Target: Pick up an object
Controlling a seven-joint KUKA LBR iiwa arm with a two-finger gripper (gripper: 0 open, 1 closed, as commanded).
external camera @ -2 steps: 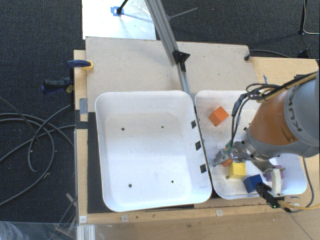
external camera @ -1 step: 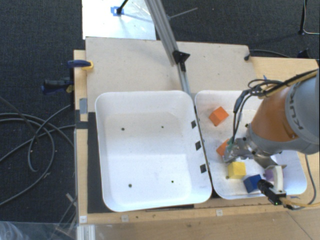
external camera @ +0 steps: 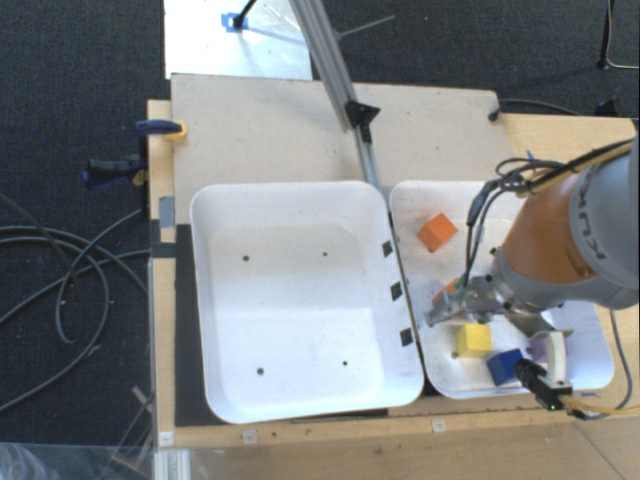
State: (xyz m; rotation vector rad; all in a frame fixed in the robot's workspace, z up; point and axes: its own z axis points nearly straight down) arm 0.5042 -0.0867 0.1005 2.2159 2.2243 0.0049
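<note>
Reaching in over the right bin (external camera: 415, 268), the grey arm (external camera: 575, 238) with its orange band is seen low above the bin's contents. The worktop (external camera: 260, 128) carries both bins, and the left bin (external camera: 290, 298) lies well apart from the fingers (external camera: 455, 308), on the far side of the divide between the two bins. The fingers are seen as a dark grey shape just below the wrist, but how far they are parted cannot be told, and nothing can be made out between them. A yellow block (external camera: 474, 340) lies just beneath the fingers, very near them; whether it is touched cannot be told. A blue block (external camera: 505, 366) sits just beyond the yellow one. An orange block (external camera: 437, 233) lies apart from the fingers, toward the bin's far end.
</note>
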